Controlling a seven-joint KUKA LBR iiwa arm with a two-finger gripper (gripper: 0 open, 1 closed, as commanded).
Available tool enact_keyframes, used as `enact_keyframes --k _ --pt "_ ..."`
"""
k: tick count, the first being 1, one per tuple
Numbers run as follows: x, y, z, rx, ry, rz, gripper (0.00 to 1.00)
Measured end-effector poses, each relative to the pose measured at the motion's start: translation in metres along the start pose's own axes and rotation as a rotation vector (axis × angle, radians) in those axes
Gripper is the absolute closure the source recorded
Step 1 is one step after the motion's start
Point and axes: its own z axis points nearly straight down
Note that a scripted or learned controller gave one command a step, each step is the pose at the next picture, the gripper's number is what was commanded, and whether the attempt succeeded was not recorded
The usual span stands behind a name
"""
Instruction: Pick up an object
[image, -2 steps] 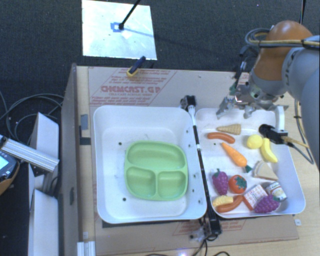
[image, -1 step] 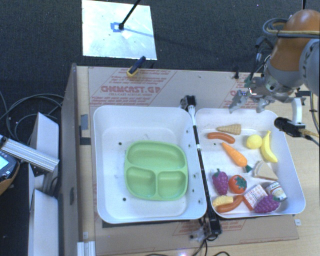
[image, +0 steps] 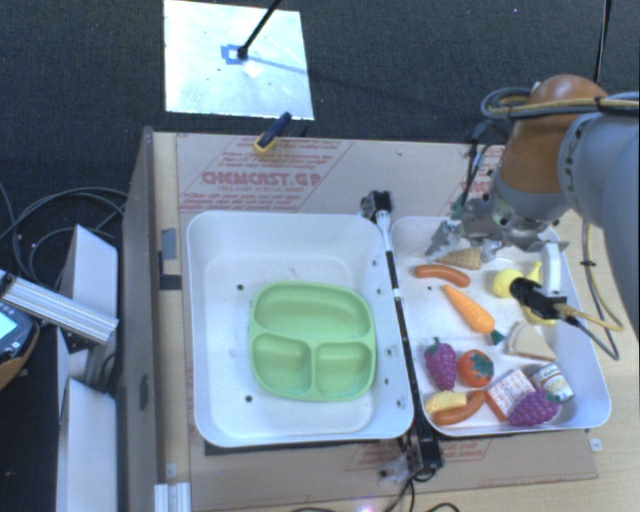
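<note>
The end effector (image: 462, 232) hovers at the right bin's (image: 592, 385) eleven o'clock corner, just above the sausage (image: 441, 271); its grip state I cannot tell; nothing looks lifted, so the whole pick remains.

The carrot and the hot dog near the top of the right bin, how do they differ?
The carrot is orange and tapers toward one end; the hot dog is a redder orange and keeps an even width with rounded ends. The carrot looks longer and thicker than the hot dog. The carrot lies on a steep slant, while the hot dog lies nearly level across the right bin. Both are toy foods lying flat, close together but apart.
</note>
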Motion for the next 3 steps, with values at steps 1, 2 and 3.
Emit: enact_keyframes --k 1,2,3 --pt "-0.022 -0.014 0.070 -0.001 -0.002 0.003 0.00" --pt "-0.021 -0.012 0.059 -0.006 -0.002 0.001 1.00" --pt "0.053 -0.040 -0.032 -0.007 0.000 -0.001 1.00"
